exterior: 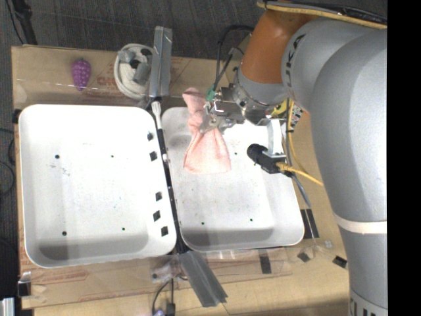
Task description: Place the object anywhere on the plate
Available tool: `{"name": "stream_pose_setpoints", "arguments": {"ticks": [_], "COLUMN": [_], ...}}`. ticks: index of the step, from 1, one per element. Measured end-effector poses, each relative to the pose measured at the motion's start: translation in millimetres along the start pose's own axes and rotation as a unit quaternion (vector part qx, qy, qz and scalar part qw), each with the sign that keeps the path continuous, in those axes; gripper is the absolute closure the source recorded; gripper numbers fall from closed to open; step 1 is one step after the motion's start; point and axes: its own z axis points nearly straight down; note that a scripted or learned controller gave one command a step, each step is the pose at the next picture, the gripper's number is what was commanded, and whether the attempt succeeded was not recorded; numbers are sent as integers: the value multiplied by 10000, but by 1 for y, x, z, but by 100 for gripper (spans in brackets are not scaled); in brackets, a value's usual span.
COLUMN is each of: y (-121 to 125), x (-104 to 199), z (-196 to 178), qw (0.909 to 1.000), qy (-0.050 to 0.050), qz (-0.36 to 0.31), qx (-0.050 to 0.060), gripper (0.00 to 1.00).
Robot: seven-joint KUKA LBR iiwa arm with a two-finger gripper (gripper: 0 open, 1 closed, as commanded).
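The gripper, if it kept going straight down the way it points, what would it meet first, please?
Probably the pink cloth bunched at the gripper, then the right bin floor beneath; depth is hard to judge here.

The grey arm enters from three o'clock and takes up the right side of the view, its orange band toward one o'clock just above the wrist. The wrist points toward nine o'clock, ending in the tool a little above centre. The tool is pinched on a pink cloth, which hangs bunched from its fingers toward six o'clock.
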Motion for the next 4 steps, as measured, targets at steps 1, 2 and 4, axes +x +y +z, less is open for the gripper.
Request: {"name": "stream_pose_setpoints", "arguments": {"ticks": [1,2,4], "y": [0,-4,-11], "x": [1,52,153], "z": [-7,3,-5], "qw": [10000,9788,8190], "qy": [-8,-9,-26], "qz": [-35,-2047,-5738], "qx": [-14,1,-19], "gripper": [100,100,100]}}
